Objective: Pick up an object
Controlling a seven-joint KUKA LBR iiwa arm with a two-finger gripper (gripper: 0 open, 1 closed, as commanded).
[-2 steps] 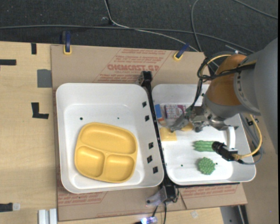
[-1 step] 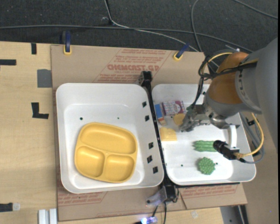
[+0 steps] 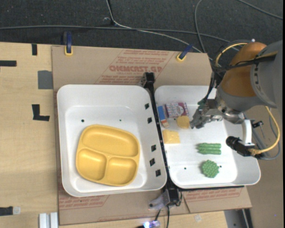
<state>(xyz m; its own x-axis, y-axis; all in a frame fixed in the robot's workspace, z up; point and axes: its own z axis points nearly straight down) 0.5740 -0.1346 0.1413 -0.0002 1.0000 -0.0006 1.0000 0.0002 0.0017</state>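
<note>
sitting side by side on the bench (image 3: 19, 141): left bin (image 3: 69, 103), right bin (image 3: 242, 175). lying in the left bin, well apart from the arm (image 3: 256, 80): yellow tray (image 3: 108, 154), three compartments. reaching in over the right bin's upper part: arm, with claw (image 3: 198, 120) hanging low near the bin's middle. impossible to tell whether spread or pressed together; nothing seen pinched.

lying in the right bin, largest to smallest: purple packet (image 3: 175, 110), up and left of the claw, near the divider; bean pod (image 3: 209, 148), below the claw and a little right, long axis running left-right; green ball (image 3: 209, 168), lower, close to the bottom wall; yellow square (image 3: 171, 137), down-left, close to the divider; yellow lump (image 3: 183, 122), just left of the claw, nearly touching it.

judging the lump the likely pick: nearest, needing only a short shift left and down. crowding it: packet above, square below, so little room for a wide spread. offering more open floor: pod and ball, though the ball sits near the wall.
</note>
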